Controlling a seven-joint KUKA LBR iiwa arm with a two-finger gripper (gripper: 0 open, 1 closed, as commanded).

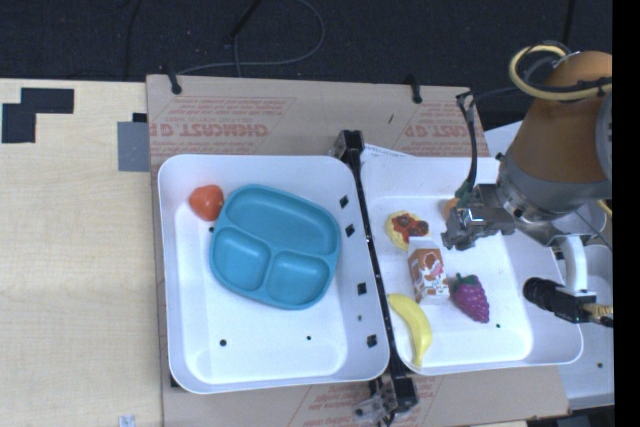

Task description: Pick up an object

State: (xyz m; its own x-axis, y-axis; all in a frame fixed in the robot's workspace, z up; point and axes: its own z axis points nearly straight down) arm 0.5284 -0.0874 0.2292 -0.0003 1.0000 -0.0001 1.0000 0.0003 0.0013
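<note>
The right bin (pixel 500 335) holds a small yellow-and-red toy (pixel 407 228), a small brown-and-white carton (pixel 427 273), a purple grape bunch (pixel 471 298) and a yellow banana (pixel 413 323). My gripper (pixel 462 226) hangs over the right bin's upper middle, just right of the yellow-and-red toy and above the carton and grapes. I see nothing between its fingers. In the left bin (pixel 200 345) lies a blue divided plate (pixel 275 246) with a red tomato (pixel 206 202) at its upper left.
A cardboard sheet (pixel 260 120) lies under both bins. A black divider (pixel 362 245) runs between the bins. The arm's grey and orange body (pixel 560 150) overhangs the right bin's far right side.
</note>
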